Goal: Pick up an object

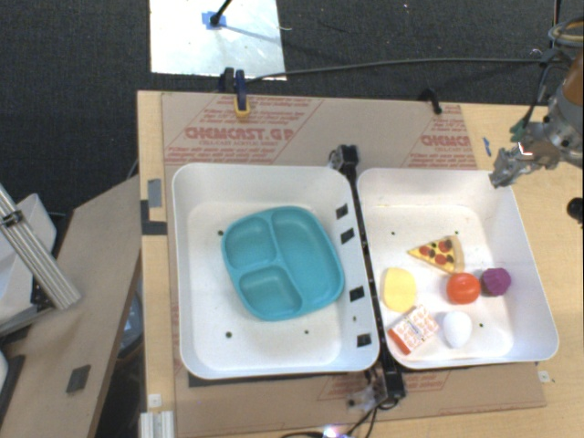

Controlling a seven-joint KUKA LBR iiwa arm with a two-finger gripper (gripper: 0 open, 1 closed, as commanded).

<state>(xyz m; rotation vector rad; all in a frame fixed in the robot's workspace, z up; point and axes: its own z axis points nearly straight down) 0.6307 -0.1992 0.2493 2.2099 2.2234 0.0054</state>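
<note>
We find the gripper (507, 167) above the right bin's (529, 245) far rim, jaw state indiscernible, and judge that the pizza slice (438, 254), tomato (463, 287), plum (495, 281) and egg (456, 328), tightly clustered near-side, invite a glancing, empty close.

At the right edge, the arm (568, 89) shows as a grey metal wrist with an orange band near the top. Thin dark cables run down alongside it. Its gripper (505, 173) end is pale grey metal, angular, with shiny highlights.
</note>
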